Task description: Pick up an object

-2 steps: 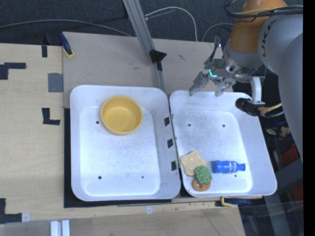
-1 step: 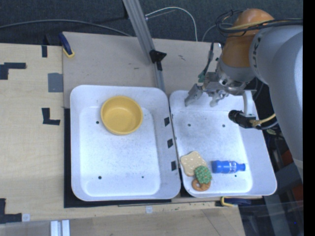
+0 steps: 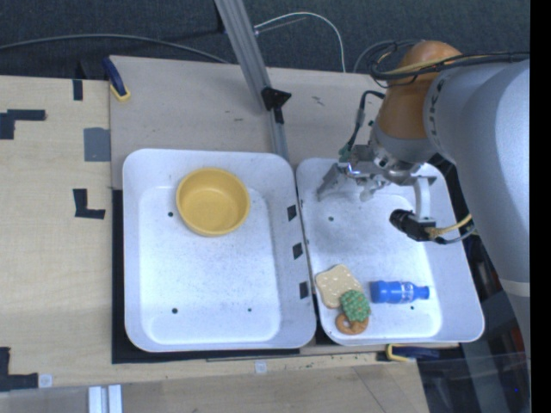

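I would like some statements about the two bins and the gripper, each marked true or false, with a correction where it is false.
1. The yellow bowl sits in the left bin. True.
2. The blue bottle stands upright. False: it lies on its side in the right bin.
3. The gripper holds the blue bottle. False: it is over the far end of the right bin, apart from the bottle, with nothing between its open fingers.
4. The green toy lies against the tan toast-like piece. True.
5. The yellow bowl shares a bin with the bottle. False: they are in different bins.
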Robot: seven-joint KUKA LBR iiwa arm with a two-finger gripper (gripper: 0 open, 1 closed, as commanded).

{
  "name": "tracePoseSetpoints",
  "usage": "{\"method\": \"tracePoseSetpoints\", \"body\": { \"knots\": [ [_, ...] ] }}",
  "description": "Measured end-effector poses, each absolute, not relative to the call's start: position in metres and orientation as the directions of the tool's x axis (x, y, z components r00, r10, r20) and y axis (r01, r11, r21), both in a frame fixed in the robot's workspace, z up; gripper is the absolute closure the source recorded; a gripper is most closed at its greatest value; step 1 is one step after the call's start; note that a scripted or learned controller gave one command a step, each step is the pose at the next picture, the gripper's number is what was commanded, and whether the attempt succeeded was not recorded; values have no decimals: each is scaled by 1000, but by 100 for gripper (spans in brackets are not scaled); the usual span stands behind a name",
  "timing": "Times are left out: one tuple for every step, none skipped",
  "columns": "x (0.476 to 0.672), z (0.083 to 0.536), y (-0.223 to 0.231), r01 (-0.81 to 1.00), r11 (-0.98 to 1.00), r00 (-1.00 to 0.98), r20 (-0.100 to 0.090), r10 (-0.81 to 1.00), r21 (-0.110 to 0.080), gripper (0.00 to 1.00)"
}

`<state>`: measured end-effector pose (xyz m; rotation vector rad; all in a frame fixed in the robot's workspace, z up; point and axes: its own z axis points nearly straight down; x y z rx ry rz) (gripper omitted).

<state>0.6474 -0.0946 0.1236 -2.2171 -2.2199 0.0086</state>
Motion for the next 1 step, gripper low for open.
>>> {"method": "tracePoseSetpoints", "body": {
  "knots": [
    [647,87,-94,1000,2,-2,-2,1000,-3,0]
  ]
}}
